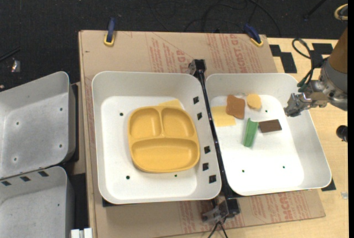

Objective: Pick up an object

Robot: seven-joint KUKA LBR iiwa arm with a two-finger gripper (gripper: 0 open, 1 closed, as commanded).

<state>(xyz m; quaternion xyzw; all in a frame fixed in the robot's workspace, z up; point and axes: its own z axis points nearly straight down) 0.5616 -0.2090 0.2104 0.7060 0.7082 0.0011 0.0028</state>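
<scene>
Above the right bin [310,137], the arm's fingers [293,105] hang at its right rim; their opening is unclear.

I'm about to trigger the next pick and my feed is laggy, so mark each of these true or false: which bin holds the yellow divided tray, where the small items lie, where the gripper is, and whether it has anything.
1. The yellow divided tray lies in the left bin. True.
2. The green block lies in the left bin. False: it is in the right bin.
3. The gripper is at the right bin's right edge. True.
4. The gripper holds the dark brown block. False: that block lies on the bin floor, apart from the gripper.
5. The round orange piece sits on the yellow divided tray. False: it is in the right bin.
</scene>
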